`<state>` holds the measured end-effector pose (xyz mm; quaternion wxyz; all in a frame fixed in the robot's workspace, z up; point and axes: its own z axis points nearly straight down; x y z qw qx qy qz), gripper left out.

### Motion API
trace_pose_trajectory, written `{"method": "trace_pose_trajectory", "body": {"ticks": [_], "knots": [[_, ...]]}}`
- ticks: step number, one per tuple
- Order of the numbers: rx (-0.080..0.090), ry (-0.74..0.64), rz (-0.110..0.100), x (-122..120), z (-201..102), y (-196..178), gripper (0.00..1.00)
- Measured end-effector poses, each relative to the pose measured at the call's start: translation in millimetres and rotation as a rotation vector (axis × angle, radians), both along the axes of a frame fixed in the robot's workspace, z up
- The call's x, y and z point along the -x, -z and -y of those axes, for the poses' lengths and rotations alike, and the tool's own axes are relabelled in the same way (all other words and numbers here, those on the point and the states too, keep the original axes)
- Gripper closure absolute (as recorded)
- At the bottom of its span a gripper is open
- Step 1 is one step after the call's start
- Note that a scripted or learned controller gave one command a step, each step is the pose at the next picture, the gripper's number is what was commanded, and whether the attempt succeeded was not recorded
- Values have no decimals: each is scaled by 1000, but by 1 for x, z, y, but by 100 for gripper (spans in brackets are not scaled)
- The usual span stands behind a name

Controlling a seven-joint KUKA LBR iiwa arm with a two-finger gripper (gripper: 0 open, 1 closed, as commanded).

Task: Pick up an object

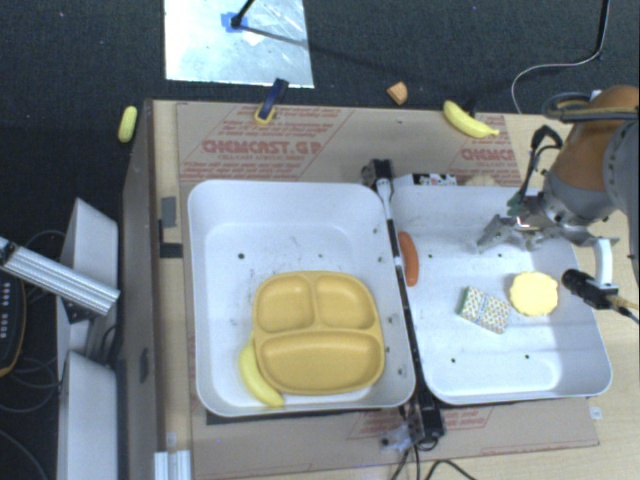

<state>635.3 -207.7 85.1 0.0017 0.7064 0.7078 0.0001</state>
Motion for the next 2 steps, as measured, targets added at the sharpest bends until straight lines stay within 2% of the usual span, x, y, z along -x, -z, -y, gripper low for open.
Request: {"method": "trace_pose_trajectory", "body": {"ticks": [1, 2], "knots": [[-2, 1, -1, 53, -1, 1, 0], [-4, -2, -2, 90, -97, 1, 0]]}}
